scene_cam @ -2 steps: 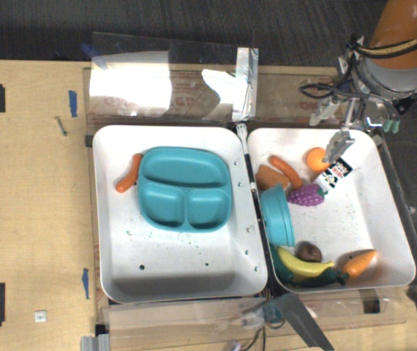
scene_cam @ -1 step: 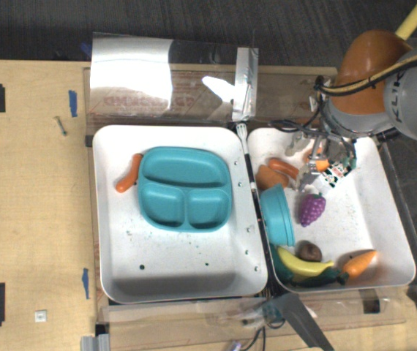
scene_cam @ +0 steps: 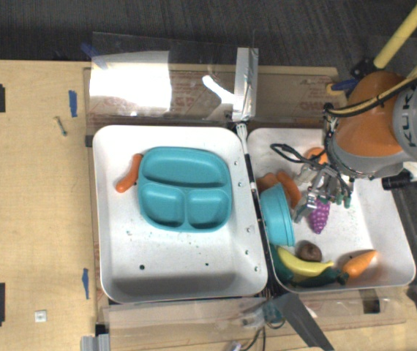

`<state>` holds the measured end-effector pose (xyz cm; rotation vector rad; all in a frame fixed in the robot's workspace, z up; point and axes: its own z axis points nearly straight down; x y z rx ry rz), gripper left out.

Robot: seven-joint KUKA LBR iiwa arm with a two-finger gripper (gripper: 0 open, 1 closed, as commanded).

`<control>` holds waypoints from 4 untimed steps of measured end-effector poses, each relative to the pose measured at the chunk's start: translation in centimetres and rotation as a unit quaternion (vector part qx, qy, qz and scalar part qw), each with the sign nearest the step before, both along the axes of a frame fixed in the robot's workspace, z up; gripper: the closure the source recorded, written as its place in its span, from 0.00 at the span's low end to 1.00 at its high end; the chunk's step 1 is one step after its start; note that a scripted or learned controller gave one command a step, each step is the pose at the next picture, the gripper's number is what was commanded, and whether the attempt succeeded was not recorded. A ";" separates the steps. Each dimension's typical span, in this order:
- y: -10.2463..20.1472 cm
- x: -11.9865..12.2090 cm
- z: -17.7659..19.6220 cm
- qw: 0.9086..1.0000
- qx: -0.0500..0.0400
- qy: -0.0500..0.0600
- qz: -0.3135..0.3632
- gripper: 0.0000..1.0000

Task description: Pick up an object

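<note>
Below, two white bins (scene_cam: 113,196) sit on a tan bench (scene_cam: 25,196); the jaws' spread I cannot tell.

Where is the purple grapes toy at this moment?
The purple grapes lie in the right bin, just below the pincer, right of the tilted teal plate and above the banana.
</note>
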<state>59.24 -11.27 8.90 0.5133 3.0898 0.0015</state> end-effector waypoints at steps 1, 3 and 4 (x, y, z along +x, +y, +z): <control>0.0 0.4 1.4 1.000 -0.001 -0.006 0.001 1.00; 6.1 4.0 17.5 0.980 0.002 0.000 -0.199 1.00; 10.4 6.9 18.3 0.982 0.002 0.001 -0.190 1.00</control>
